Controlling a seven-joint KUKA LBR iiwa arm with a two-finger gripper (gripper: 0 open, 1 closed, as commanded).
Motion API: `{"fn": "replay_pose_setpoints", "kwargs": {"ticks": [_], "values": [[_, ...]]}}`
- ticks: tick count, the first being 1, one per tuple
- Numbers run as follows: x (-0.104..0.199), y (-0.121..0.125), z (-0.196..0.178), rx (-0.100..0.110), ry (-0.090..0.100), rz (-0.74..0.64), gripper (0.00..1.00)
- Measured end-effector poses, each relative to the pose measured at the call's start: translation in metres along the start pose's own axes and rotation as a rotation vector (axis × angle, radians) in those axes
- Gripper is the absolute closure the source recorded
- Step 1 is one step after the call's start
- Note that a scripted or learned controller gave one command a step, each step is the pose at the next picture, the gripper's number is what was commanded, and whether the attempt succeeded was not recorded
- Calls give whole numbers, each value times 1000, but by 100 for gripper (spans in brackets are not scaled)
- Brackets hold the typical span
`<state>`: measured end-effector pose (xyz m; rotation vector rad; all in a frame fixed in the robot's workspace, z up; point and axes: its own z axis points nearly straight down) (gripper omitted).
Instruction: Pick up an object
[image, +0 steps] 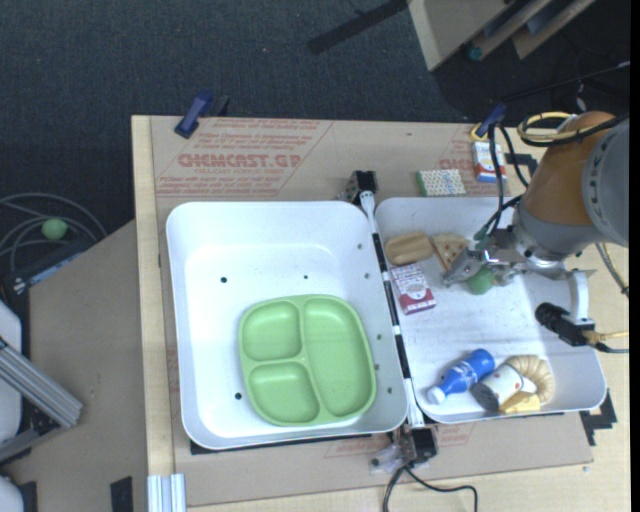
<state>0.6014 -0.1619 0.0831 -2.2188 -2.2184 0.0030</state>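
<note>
Start at your left: the left-hand shallow white plastic bin (190, 300) carries a pale green three-compartment plastic plate (305, 358), lying flat toward the bin's near side, untouched. Across the black divider, the right-hand shallow white bin (590, 385) holds the loose candidates for the pick. Along its left wall lies a small red-and-white printed packet (411, 290), with a tan bread-shaped piece (408, 247) just beyond it and a second tan piece (448, 248) beside that. Near the front edge sit a blue-and-white plastic bottle (463, 374) on its side and a cream, ring-shaped pastry toy (522, 384) touching it. The gripper (472, 266) is down in the far half of this bin, close to a small green object (481, 281) that is partly hidden beneath it. You cannot tell from this view whether the jaws are apart or together, and nothing is visibly held between them, so I judge the pick as not yet shown done: a grasp and a lift are left. The grey arm with its orange band (560, 160) reaches in from your right. Both bins rest on a brown cardboard-covered surface (250, 160) printed with red lettering, and beyond it you see dark carpet (200, 50) and coiled cables (40, 240) at far left.
</note>
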Motion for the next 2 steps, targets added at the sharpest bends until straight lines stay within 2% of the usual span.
{"fn": "replay_pose_setpoints", "kwargs": {"ticks": [1, 2], "values": [[44, 28, -2, -5, -4, 0, 0], [29, 59, 3, 24, 3, -4, 0]]}}
